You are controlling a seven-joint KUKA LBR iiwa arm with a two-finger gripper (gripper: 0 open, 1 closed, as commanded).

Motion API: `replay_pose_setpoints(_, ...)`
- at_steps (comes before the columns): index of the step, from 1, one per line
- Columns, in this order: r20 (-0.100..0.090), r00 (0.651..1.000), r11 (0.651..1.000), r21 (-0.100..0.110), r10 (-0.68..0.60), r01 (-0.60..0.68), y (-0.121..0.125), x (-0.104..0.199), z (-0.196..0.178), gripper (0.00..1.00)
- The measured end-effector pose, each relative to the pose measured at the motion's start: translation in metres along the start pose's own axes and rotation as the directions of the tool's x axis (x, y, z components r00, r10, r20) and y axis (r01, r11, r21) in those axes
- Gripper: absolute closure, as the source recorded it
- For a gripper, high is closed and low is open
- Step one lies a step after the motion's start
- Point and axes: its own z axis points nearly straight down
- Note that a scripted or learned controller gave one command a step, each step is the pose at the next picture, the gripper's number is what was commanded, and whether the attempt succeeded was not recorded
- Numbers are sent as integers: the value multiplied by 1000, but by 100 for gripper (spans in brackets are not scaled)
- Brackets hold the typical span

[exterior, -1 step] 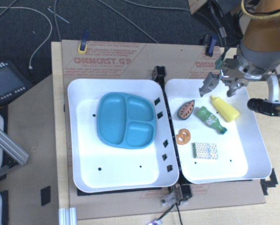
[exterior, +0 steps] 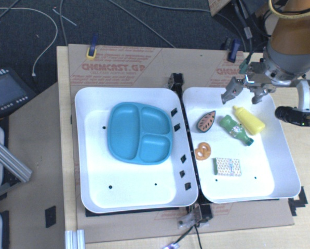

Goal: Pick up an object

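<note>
A cardboard-topped surface (exterior: 66, 139) fills the middle of the frame, carrying two shallow white bins side by side. The left bin (exterior: 90, 139), at centre left, holds a blue divided plate (exterior: 140, 133) that lies flat in its upper half. The right bin (exterior: 279, 165), at centre right, holds five small things grouped in its upper and middle part.

The grey arm with its orange band (exterior: 292, 22) reaches in from the upper right corner, and its gripper (exterior: 246, 91) hangs over the top edge of the right bin with its two fingers spread apart and nothing between them.

Just below the gripper, a yellow bottle-shaped object (exterior: 249, 120) lies on a slant, touching a green object (exterior: 233, 127) on its left side. To the left of the green object, near the divider between the bins, lies a brown and orange oval piece (exterior: 206, 121). Below that sits a small pretzel-like ring (exterior: 202, 150), and to its lower right a small white patterned packet (exterior: 227, 166) lies flat, apart from the rest.

A blue clamp (exterior: 92, 50) grips the surface's upper left edge, and loose cables (exterior: 40, 14) trail across the dark floor along the top of the frame.
</note>
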Motion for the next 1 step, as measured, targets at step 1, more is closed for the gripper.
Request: replay_pose_setpoints(1, -1, 1000, 1000, 5, 0, 0, -1, 10, 53, 0)
